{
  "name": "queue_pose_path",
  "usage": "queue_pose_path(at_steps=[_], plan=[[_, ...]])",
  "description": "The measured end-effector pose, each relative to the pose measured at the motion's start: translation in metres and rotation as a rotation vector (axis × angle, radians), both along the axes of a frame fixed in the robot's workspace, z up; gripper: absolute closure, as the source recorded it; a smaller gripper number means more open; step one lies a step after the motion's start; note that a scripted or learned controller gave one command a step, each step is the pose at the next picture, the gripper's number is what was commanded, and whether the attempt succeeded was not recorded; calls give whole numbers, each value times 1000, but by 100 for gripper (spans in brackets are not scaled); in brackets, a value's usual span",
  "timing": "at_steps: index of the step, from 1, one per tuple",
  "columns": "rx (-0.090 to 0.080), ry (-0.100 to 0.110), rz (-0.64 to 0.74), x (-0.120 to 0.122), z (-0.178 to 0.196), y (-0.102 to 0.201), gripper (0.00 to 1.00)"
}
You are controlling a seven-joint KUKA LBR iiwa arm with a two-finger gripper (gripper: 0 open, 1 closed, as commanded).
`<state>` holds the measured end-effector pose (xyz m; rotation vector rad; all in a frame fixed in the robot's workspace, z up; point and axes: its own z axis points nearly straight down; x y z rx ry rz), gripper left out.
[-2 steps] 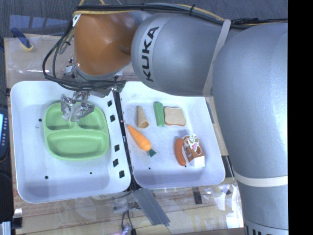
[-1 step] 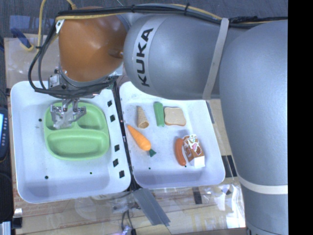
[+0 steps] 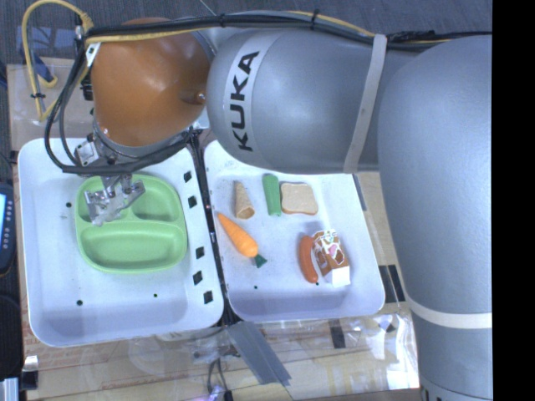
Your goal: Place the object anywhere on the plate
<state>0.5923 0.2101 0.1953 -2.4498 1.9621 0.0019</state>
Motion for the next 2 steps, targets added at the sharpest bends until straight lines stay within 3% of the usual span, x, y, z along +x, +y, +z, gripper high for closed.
queue_pose_path(at_steps=[1, 2], plan=[[-1, 3, 329, -8, -24, 10, 100], [0, 4, 400, 43, -83, 7, 100]])
